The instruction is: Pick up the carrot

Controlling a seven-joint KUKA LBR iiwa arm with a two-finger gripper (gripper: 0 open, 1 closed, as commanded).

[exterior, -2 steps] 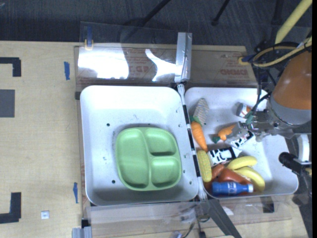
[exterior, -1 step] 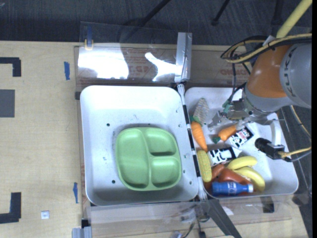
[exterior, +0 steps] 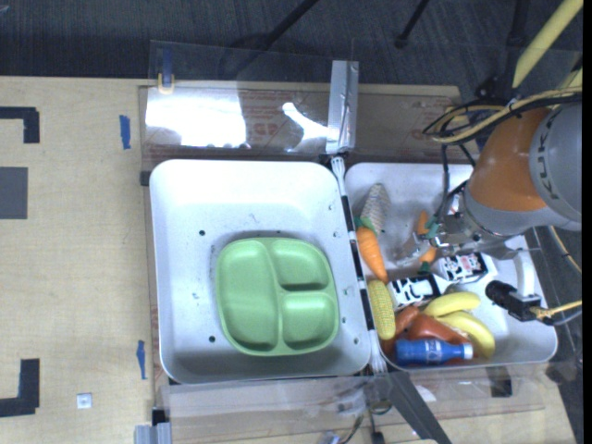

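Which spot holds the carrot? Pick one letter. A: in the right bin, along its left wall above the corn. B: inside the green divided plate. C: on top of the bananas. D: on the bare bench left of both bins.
A: the carrot lies in the right bin against its left wall, just above the corn, apart from the green plate and the bananas.

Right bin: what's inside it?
Right bin holds a carrot, corn, bananas and a blue bottle. The arm covers its far side.
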